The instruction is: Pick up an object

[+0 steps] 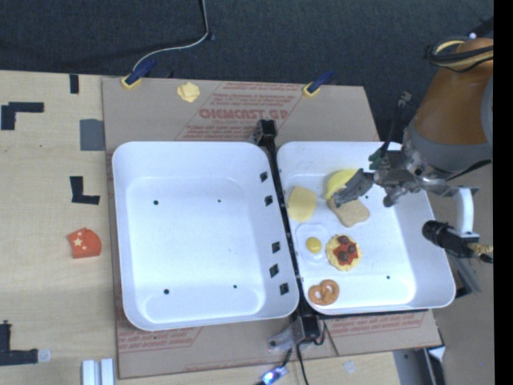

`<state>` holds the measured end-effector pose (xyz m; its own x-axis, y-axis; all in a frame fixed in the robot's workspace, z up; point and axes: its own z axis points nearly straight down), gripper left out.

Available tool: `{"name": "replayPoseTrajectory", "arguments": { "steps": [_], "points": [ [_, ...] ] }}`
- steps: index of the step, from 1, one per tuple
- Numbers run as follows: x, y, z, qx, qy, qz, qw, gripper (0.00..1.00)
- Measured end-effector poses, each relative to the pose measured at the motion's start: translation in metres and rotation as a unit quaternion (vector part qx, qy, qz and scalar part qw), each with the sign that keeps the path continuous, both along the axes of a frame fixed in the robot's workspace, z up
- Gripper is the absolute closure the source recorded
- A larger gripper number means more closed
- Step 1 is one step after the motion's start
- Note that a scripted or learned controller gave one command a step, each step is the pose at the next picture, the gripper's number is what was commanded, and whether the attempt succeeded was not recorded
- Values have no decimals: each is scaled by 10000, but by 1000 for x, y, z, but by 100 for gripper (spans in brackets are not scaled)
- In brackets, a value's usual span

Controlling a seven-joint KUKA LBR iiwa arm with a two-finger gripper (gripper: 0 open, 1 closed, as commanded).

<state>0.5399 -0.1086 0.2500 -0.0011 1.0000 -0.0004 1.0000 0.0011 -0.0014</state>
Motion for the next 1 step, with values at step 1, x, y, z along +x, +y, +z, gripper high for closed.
{"name": "replayPoseTrajectory", "arguments": {
  "steps": [1],
  "points": [
    [28, 107, -3, 23, -3, 61, 10000, 0]
  ]
}}
